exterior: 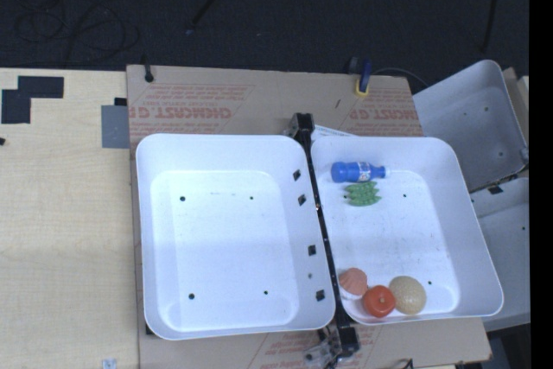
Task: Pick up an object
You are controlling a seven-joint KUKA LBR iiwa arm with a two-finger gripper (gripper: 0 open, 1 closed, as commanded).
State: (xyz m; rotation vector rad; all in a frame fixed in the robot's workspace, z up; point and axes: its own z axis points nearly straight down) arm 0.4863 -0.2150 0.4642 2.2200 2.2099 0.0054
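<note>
Where the right bin (473,216) meets its far wall, a blue bottle (358,172) lies on its side, a green leafy piece (363,194) just beside it. Near corner: pink piece (352,280), red ball (378,301) and tan ball (408,294), clustered together. My jaws' state, and their position relative to these: cannot tell.

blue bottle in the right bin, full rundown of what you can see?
The blue bottle is small, looks plastic, with a white cap end pointing toward the view's right and a pale band on its body. It lies on its side against the far wall of the right bin, roughly parallel to that wall. A small green leafy item sits just in front of it, close; whether they touch is unclear.
</note>
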